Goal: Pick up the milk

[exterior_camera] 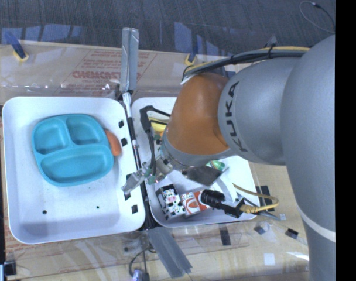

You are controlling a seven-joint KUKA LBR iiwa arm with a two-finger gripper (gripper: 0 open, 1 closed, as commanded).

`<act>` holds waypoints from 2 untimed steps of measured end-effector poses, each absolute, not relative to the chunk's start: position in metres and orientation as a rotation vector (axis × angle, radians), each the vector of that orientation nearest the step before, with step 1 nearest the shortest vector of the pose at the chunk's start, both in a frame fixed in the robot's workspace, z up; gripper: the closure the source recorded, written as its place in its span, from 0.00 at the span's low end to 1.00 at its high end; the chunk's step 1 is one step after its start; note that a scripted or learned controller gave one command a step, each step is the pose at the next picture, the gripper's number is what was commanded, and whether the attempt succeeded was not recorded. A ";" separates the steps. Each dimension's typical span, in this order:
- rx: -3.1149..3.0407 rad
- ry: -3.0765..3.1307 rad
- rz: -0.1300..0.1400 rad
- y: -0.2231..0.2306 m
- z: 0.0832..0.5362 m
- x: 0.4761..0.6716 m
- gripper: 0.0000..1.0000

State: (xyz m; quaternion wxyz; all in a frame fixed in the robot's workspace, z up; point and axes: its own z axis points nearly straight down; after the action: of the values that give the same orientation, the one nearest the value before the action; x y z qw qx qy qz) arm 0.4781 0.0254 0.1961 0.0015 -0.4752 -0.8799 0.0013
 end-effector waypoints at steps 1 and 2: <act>-1.422 -2.798 0.002 -0.066 0.191 0.476 0.00; -1.439 -2.793 0.000 -0.070 0.221 0.477 0.00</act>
State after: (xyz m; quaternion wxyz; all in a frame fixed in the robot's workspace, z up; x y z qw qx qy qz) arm 0.4772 -0.0699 0.2213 -0.0004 -0.4580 -0.8890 -0.0001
